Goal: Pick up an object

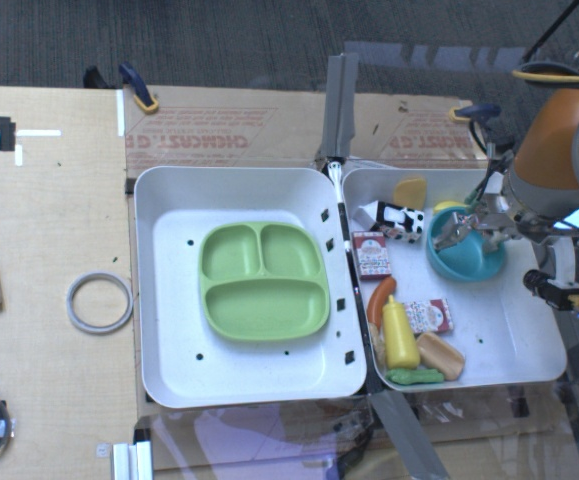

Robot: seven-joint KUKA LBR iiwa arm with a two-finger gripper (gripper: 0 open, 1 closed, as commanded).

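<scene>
Fingers (456, 230) spread apart over the blue bowl (469, 258) near the right bin's (529, 358) far edge, gripping nothing.

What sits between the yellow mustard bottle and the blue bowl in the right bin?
In the camera view, a small red-and-white packet lies between the yellow mustard bottle and the blue bowl; beyond it is bare bin floor.
</scene>
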